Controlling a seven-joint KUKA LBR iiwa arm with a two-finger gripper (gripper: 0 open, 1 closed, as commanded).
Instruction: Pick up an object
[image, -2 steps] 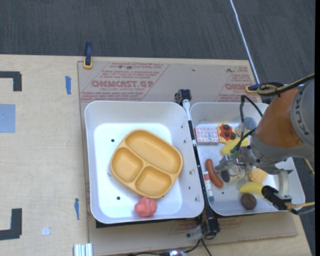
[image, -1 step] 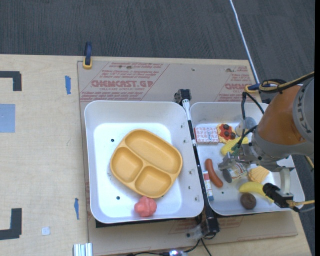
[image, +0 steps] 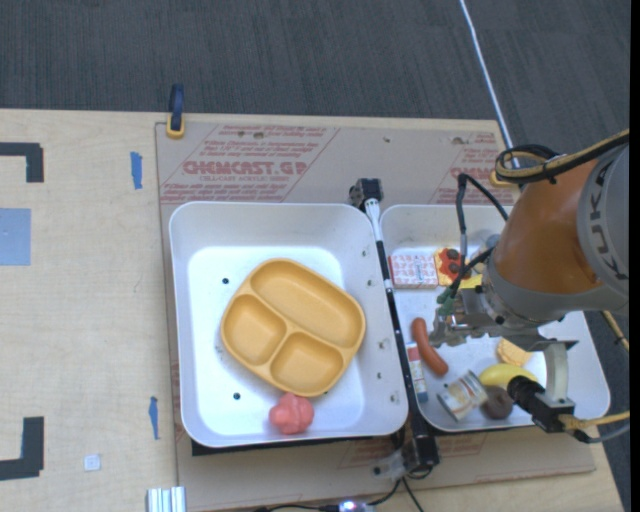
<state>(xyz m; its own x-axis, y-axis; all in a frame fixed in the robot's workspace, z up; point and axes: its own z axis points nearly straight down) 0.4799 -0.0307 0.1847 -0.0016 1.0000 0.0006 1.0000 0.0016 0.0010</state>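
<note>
sausage (image: 431, 347) in right bin (image: 596, 392) | claw (image: 462, 322) above it | grip: cannot tell

A robotics lab bench — plywood top (image: 80, 330) with tape markers (image: 136, 170), cabled arm (image: 560, 240), two white bins (image: 185, 300).

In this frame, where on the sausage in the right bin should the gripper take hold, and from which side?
Probably across the middle of the sausage, coming straight down from above. It lies flat on the floor of the right bin as a slim rod running near to far, so fingers closing across its narrow width should fit. Bare floor shows along both of its long sides, leaving room for the fingers.
</note>
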